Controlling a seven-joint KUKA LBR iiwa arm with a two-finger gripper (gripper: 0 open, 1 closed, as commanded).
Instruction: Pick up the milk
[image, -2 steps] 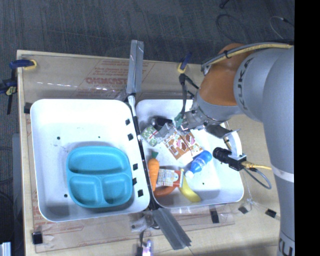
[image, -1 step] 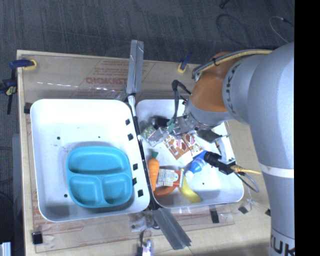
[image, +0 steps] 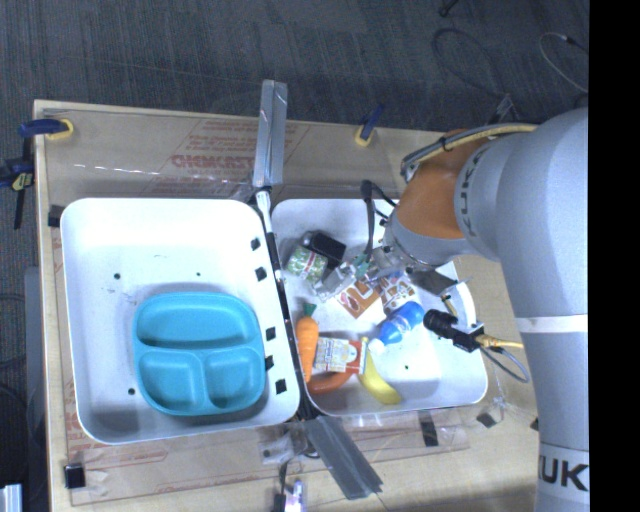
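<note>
From the camera view, the end effector (image: 372, 268) is lowered into the right bin (image: 462, 385); whether it is wide or narrow I cannot tell. The milk (image: 398, 322), a white bottle with a blue cap, lies at its 4 o'clock, hemmed by a banana (image: 376, 382) at 6, snack packets (image: 358, 295) at 10 and a carrot (image: 307, 338) at 9. The left bin (image: 90, 240) holds a blue divided tray (image: 200, 352).
</note>
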